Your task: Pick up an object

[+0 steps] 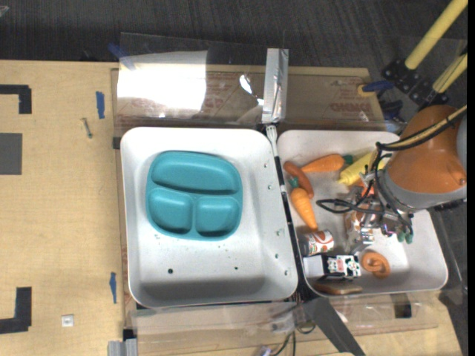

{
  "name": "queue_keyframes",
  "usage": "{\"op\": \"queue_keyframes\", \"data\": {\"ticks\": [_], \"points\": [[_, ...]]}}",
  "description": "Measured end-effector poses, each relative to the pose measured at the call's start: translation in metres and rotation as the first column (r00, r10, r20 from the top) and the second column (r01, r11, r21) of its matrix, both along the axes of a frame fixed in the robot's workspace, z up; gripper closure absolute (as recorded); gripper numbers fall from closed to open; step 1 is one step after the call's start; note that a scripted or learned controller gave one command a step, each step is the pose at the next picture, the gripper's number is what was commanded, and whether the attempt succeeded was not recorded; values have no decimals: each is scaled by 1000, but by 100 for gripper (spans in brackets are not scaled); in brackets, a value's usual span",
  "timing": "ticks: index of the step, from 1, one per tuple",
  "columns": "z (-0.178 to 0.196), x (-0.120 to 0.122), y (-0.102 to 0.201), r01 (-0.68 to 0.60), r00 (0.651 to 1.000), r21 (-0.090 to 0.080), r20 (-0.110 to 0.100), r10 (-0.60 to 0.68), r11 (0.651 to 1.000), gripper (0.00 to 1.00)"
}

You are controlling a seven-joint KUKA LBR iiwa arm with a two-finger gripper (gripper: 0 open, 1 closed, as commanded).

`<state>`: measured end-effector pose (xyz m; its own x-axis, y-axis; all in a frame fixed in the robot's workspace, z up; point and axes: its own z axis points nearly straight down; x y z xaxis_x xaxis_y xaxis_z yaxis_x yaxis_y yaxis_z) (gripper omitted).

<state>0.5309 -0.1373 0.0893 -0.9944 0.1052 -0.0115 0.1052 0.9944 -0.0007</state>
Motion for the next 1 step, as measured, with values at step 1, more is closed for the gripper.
{"op": "queue_keyframes", "data": {"ticks": [1], "points": [[25,68,-11,150,989,2,-2,-150,989,0]]}}
